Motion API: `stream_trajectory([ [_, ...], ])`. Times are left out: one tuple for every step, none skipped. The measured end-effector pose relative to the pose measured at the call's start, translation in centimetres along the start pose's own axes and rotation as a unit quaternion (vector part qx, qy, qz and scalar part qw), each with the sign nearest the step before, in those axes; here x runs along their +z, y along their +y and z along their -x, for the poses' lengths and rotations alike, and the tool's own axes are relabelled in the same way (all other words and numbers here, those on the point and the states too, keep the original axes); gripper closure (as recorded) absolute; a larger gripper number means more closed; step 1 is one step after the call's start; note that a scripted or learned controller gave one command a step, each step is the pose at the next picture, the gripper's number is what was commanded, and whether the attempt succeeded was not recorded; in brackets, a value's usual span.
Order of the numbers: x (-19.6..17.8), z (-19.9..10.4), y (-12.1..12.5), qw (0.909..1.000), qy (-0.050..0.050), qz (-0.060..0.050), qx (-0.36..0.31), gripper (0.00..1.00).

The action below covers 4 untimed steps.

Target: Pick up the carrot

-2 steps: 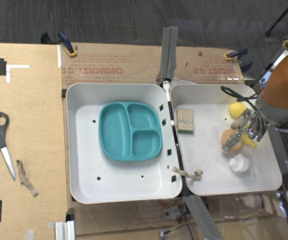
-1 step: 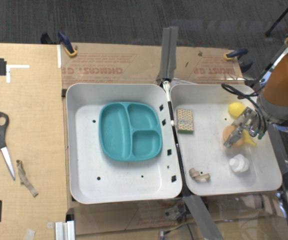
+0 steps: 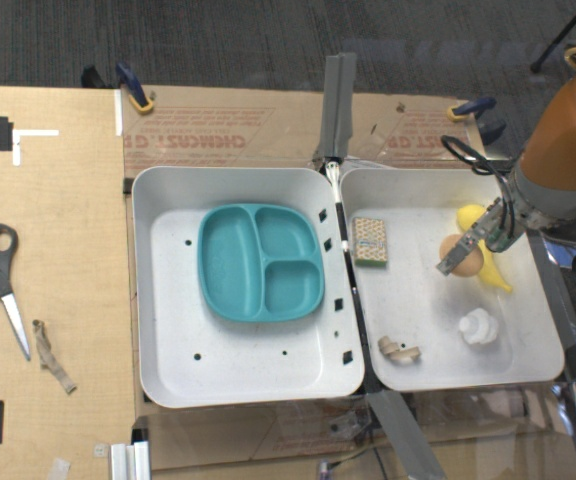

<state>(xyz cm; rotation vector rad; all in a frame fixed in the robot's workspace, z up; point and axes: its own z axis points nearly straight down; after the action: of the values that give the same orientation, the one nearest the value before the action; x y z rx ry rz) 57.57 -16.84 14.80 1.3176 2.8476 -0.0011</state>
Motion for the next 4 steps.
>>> stream_trajectory([
  [5.6,5.4,0.5,0.9926,0.001,0.0,0.121,1.0],
  [2.2,1.9,-4.0,0.9539,0.001,-0.001,0.3,1.0],
  [1.5,-2.0,0.7,0.9584,0.001,-0.001,0.285,1.0],
  [-4.5,1.1,-7.1,0.9017,0.0,-0.002,0.432,1.0],
])
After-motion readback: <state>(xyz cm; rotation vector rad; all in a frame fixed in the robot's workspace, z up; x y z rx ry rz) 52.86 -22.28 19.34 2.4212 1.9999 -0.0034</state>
